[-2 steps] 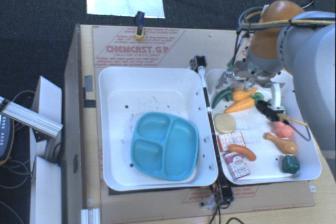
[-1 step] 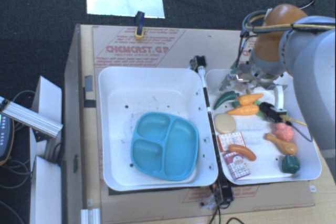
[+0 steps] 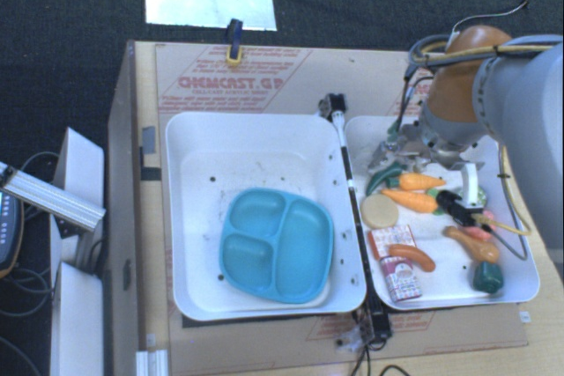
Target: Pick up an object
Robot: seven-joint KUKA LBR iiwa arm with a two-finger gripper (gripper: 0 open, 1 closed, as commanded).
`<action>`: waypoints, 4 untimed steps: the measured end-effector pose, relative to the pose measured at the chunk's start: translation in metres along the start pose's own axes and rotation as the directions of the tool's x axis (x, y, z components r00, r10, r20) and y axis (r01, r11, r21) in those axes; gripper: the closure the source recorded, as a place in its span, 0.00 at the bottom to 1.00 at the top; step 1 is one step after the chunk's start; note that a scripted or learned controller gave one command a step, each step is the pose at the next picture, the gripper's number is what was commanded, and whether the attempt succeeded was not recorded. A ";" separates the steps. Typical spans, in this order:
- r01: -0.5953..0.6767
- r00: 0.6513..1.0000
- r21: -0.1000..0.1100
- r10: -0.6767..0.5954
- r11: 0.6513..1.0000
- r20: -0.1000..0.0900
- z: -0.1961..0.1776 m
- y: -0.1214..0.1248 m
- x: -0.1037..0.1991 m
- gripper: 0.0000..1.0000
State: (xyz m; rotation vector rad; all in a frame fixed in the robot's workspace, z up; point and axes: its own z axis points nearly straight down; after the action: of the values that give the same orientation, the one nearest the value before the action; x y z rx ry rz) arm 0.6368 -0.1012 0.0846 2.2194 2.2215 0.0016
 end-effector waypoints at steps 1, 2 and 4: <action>0.000 1.000 -0.005 0.000 1.000 0.000 -0.012 0.002 0.000 1.00; 0.000 1.000 -0.005 0.000 1.000 0.000 -0.011 0.002 0.000 0.00; 0.000 1.000 -0.003 0.000 1.000 0.003 -0.001 -0.001 -0.092 0.00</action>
State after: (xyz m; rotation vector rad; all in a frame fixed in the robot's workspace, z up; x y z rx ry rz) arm 0.6361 -0.1932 0.0858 2.2168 2.2186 0.0014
